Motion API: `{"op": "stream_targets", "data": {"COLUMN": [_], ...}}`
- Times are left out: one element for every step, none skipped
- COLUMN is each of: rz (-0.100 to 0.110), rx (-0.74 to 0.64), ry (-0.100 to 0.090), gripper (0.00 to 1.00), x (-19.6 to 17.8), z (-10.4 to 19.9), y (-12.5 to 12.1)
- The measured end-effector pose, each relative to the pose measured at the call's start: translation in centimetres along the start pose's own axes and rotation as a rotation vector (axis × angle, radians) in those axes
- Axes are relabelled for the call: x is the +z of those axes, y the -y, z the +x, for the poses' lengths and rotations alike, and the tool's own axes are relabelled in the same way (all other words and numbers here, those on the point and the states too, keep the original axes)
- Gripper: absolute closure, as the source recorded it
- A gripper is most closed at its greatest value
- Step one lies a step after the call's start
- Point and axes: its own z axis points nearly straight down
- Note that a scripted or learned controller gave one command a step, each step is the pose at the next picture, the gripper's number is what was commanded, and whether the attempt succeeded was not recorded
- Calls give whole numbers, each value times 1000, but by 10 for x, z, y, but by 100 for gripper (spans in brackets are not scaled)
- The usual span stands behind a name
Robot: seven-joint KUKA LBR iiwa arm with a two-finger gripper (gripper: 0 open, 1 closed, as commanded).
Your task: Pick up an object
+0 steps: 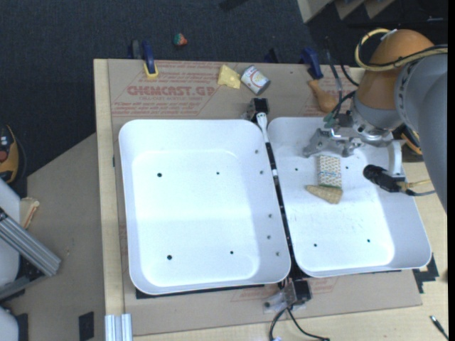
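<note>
White bins (199,212) sat side by side; in the right one the gripper (330,142) hung by a block (328,169), probably lining up a grasp; jaws' state unclear.

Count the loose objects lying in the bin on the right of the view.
2. A pale speckled block lies in the upper middle of the right bin, just below the gripper. A tan wedge lies directly below the block, close against it. The gripper may hide others.
</note>
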Motion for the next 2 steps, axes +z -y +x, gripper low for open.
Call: {"op": "stream_targets", "data": {"rz": [-7, -14], "rx": [0, 0], "ry": [2, 5], "gripper": [0, 0], "x": [-10, -23], "z": [20, 33], "y": [6, 0]}}
